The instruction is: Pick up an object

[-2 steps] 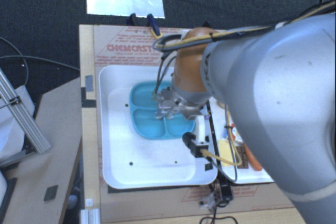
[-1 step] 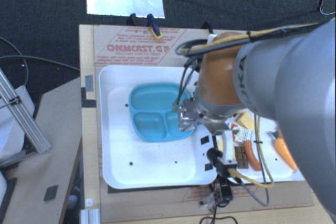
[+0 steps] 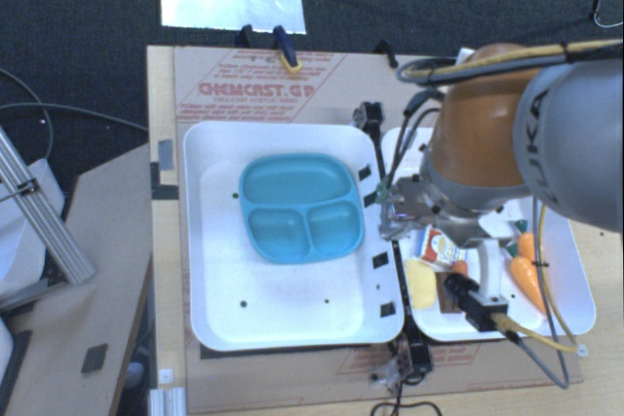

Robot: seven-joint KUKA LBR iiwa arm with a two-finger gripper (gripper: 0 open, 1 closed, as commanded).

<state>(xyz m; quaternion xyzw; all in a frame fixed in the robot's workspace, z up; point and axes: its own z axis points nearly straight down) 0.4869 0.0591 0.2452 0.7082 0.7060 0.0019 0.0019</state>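
The grey arm [image 3: 575, 146] reaches in from the right, its orange band [image 3: 478, 136] above the wrist, pointing steeply down, the hand [image 3: 444, 253] hanging low beneath it.

Blue tray [image 3: 297, 208]; white bins [image 3: 219, 307]; orange carrot [image 3: 526, 278]; yellow block [image 3: 420, 285].

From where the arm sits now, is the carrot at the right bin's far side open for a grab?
Probably yes. The carrot lies in the right bin beside the arm, with nothing on top of it. The yellow item and the packet lie apart to its left. A cable crosses it, though.
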